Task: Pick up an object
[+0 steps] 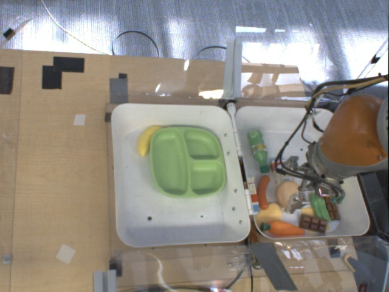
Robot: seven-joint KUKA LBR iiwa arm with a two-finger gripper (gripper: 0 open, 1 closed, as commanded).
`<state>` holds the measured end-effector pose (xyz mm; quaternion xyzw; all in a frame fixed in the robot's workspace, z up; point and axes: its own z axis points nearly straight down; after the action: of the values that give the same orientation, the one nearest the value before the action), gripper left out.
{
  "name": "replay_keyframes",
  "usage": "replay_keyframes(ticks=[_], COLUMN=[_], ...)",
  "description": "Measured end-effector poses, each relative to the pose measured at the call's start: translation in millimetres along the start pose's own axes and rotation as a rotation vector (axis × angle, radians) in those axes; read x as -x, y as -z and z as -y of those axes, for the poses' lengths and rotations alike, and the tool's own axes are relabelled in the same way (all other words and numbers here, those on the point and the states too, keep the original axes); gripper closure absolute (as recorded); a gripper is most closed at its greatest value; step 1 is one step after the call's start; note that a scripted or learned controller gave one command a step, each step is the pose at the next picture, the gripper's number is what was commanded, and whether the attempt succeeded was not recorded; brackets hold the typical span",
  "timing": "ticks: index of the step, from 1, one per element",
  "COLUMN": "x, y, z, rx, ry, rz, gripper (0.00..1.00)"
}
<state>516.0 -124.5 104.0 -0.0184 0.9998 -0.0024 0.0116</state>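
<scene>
Here I am looking down on the desk [55, 181] with the two white bins side by side. The left bin [130, 221] has plenty of open floor along its near and left edges; a green divided plate [185, 161] sits toward its far middle, and a yellow banana [144, 140] pokes out from under the plate's left rim. The divider between the bins runs close to the plate's right edge.

The right bin [358, 221] is tight. The arm [355, 132], with its orange band, hangs over the bin's right half, and the end effector [313, 193] is down among the toys near the front. I cannot tell how far its fingers are spread or whether anything is between them; cables and metal parts blur together there.

Around it I see a green bottle [258, 149] lying along the left side, a red sausage-like piece [262, 191] just below it, a pale egg-shaped object [287, 193] touching the end effector's left side, a yellow pear-like fruit [270, 213], an orange carrot [285, 228] along the front wall, and a brown chocolate bar [313, 224] beside it. A green item and another brown block sit under the arm's shadow, hard to identify. The bin's far right corner is hidden by the arm.
</scene>
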Motion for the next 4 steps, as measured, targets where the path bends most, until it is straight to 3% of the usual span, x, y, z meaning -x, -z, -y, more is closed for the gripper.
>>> replay_keyframes(ticks=[1, 2, 3, 4], x=[74, 69, 4, 54], y=[60, -16, -13, -15], z=[18, -28, -18, -4], rx=[0.005, 0.005, 0.003, 0.002], ry=[0.14, 0.131, -0.002, -0.327], rz=[-0.012, -0.009, -0.004, -0.014], gripper=[0.0, 0.0, 0.0, 0.0])
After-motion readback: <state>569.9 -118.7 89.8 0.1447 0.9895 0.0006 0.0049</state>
